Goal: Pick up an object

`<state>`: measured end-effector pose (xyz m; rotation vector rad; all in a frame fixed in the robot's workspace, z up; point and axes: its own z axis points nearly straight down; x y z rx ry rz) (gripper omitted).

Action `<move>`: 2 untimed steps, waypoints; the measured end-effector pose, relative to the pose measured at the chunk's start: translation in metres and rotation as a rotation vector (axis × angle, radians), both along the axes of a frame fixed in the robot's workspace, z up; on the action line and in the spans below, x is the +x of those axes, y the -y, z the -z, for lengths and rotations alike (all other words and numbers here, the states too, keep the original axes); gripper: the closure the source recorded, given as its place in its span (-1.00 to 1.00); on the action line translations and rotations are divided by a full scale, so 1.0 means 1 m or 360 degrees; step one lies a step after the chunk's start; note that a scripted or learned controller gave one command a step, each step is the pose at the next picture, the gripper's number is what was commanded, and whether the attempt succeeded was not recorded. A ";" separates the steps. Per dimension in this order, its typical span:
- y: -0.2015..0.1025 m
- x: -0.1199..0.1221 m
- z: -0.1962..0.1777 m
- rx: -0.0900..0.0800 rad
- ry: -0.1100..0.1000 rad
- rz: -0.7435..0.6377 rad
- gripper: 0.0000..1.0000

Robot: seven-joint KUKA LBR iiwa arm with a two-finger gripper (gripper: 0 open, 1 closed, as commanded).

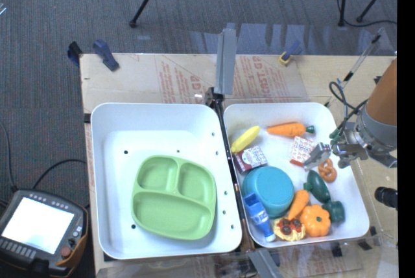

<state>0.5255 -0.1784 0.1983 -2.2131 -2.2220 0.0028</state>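
Observation:
The right bin (343, 134) holds several toy foods. Along its far side lie a yellow banana (245, 139), a carrot (286, 129), a red-and-white packet (301, 151) and a dark red packet (251, 158). A blue bowl (269, 188) sits in the middle, with a blue bottle (257, 212), a small carrot (298, 203), a pizza piece (289, 229) and an orange pumpkin (315, 220) nearer the front. My gripper (329, 159) reaches in from the right, open, just above a brown pretzel (327, 171), with nothing held. A dark green vegetable (318, 185) lies right in front of the pretzel.
The left bin (110, 140) holds a green divided plate (174, 196). Another green toy (335, 210) lies by the right bin's right wall. A grey post (225, 66) stands behind the wall between the bins. Cables (343, 98) hang near the arm.

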 end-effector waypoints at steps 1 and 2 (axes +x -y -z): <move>0.000 0.011 0.090 -0.0012 0.0023 -0.0221 -1.00; 0.001 0.009 0.084 -0.0004 0.0014 -0.0211 1.00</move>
